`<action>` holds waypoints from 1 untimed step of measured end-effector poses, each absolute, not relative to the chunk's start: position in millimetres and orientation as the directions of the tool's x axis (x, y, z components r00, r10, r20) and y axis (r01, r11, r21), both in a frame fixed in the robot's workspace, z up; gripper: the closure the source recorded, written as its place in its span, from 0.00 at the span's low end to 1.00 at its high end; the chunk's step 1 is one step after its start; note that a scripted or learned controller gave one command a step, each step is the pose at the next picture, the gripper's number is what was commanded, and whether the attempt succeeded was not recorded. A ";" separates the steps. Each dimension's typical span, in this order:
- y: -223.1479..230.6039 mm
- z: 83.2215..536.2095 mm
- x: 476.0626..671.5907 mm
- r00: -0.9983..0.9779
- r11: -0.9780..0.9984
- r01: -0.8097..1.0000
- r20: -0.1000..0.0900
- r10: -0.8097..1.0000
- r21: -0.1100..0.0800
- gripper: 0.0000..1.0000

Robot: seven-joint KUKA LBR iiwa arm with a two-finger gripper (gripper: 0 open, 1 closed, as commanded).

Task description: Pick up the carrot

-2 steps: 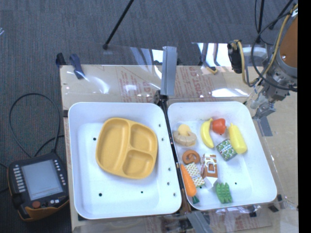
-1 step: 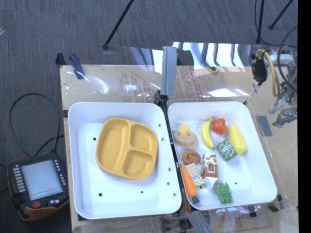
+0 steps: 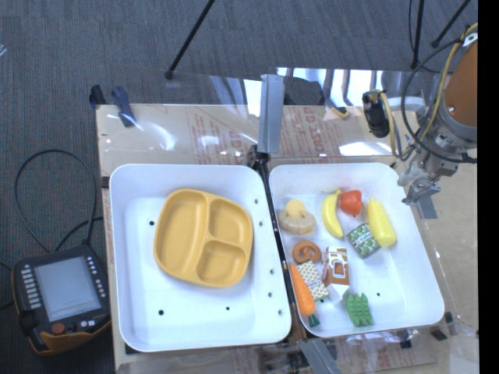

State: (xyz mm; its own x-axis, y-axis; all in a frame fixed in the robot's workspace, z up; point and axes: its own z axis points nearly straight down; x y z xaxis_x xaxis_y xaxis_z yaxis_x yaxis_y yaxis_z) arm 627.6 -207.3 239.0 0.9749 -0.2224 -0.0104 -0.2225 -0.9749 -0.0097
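Off the bench at nine o'clock, a teach pendant (image 3: 62,296) on the floor with its cable looping above. Next, the left bin (image 3: 125,209), carrying a yellow divided plate (image 3: 204,238) tilted slightly, three compartments showing. Across the centre seam, the right bin (image 3: 405,287), crowded with toy food. Hard against its left wall, toward seven o'clock within that bin: the carrot (image 3: 302,288), orange, long axis running roughly from eleven to five o'clock, green stub at the lower end, touching a waffle-patterned piece (image 3: 315,279) on its right flank. Above it a pretzel (image 3: 306,251) and a pale lumpy item (image 3: 297,217); further right a carton (image 3: 337,266), a green block (image 3: 359,309), a banana (image 3: 332,213), a red tomato (image 3: 351,202), a green can (image 3: 363,240) and a yellow piece (image 3: 381,221). At the bin's upper right corner, about two o'clock, the gripper (image 3: 421,195), hanging over the rim; finger spacing too small and blurred to tell, nothing visibly between them. From there, the carrot lying well apart toward eight o'clock, clear across the bin. Probably calls for a long diagonal travel, then a wrist turn to straddle the narrow width; bin wall and waffle piece likely to crowd the fingers.
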 end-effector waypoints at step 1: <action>-197.9 427.2 578.6 0.960 -0.960 -0.278 0.002 -0.278 -0.010 1.00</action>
